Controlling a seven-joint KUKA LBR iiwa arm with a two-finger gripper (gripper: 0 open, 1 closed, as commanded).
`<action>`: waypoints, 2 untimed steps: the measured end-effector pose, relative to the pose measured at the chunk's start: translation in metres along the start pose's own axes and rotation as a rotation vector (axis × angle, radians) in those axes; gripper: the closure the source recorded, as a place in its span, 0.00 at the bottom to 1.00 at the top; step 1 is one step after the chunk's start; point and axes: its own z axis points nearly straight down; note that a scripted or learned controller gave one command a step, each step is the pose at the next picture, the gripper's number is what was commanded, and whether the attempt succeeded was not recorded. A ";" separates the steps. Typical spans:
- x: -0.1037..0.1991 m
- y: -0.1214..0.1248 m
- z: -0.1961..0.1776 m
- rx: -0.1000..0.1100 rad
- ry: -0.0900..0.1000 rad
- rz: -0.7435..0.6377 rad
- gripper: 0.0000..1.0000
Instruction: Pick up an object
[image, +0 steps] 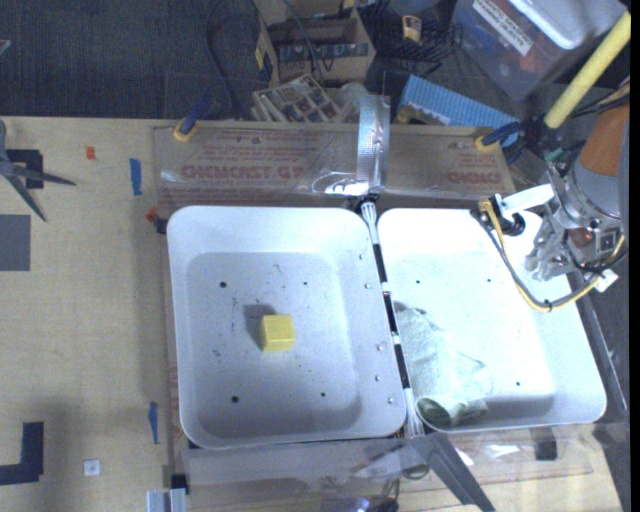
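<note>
Gripper (556, 262) hangs over the right bin's (560, 400) right edge, its fingers too blurred to tell whether open or shut, nothing seen between them. Yellow cube (278, 332) sits near the middle of the left bin (200, 250). Pale cloth (440, 360) lies crumpled in the right bin's near-left corner.

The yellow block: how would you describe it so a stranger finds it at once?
Look at the left white bin. Near the middle of its floor lies the yellow block, small and cube-like. It is the one bright thing there, while the right bin holds a pale crumpled cloth.
</note>
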 end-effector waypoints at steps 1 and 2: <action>-0.027 -0.038 -0.010 0.004 -0.003 0.033 1.00; -0.102 -0.072 -0.007 0.003 -0.002 0.040 1.00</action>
